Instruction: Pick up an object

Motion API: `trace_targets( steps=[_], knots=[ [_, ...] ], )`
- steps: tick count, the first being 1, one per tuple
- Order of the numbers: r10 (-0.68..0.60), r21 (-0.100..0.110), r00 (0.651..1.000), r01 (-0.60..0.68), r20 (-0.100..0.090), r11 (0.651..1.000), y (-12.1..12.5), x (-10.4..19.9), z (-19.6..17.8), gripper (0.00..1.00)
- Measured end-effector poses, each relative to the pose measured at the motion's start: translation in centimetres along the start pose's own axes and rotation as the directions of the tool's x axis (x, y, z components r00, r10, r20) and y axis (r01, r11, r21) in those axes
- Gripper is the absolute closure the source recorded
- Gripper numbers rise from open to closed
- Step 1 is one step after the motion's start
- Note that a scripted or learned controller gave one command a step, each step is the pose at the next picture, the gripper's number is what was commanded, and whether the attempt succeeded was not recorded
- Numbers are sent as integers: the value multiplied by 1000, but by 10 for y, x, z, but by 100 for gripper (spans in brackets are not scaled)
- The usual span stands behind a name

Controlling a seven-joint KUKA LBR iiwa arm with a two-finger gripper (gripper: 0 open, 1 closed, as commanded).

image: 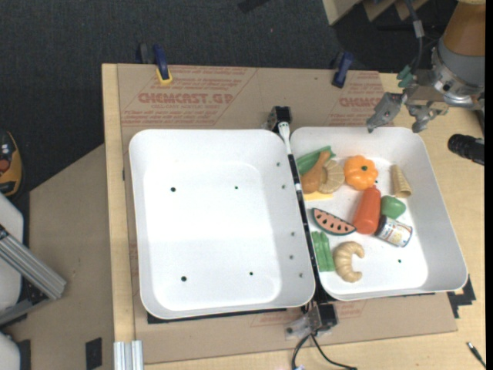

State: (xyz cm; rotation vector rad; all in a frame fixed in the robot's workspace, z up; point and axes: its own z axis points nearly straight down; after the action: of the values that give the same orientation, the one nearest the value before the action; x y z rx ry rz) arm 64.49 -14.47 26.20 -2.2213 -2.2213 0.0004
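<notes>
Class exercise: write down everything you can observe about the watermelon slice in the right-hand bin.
The watermelon slice is a small toy wedge, plastic by its look, with a red face dotted with black seeds and a green rind along its curved lower edge. It lies flat on the floor of the right bin, near the wall shared with the other bin. Its right tip sits close to a red-orange carrot-like piece; contact is unclear.

Glossy white plastic bins [208, 284] rest on matt brown cardboard [231, 91].

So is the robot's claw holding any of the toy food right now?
No, nothing. The grey two-finger gripper hangs open above the far rim of the right shallow white bin, with no toy between its fingers.
</notes>
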Motion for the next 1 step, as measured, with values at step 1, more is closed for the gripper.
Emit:
trace_targets(
  steps=[1],
  knots=[
    [-2, 13, 1000, 2, -3, 1000, 19, 23, 150, 0]
  ],
)
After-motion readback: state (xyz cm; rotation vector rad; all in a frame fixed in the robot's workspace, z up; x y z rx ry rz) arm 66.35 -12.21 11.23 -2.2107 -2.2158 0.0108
